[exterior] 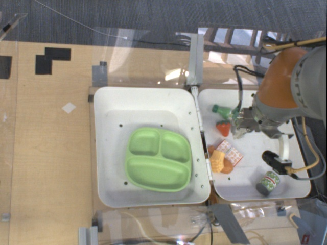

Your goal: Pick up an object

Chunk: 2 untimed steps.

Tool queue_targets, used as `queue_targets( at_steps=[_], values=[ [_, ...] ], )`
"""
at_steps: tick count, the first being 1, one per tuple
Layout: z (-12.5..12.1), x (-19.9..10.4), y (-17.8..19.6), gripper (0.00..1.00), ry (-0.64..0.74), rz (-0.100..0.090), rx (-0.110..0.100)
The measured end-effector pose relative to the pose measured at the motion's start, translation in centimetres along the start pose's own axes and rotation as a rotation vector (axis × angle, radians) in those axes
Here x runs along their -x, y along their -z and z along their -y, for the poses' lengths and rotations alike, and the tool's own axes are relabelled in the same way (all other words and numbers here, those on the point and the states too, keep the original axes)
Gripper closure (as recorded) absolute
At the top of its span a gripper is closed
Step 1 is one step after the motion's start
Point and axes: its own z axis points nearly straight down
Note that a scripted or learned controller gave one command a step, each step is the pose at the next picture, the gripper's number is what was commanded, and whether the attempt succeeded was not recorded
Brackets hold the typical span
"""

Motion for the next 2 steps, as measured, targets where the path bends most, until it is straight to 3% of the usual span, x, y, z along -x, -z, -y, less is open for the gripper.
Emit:
queue_targets(
  at_steps=[1, 2],
  values=[
    [-4.58, 0.87, -4.82, 1.00, 0.005, -0.001, 0.004],
    [-4.59, 0.88, -4.80, 0.00, 0.005, 0.000, 0.004]
  ],
)
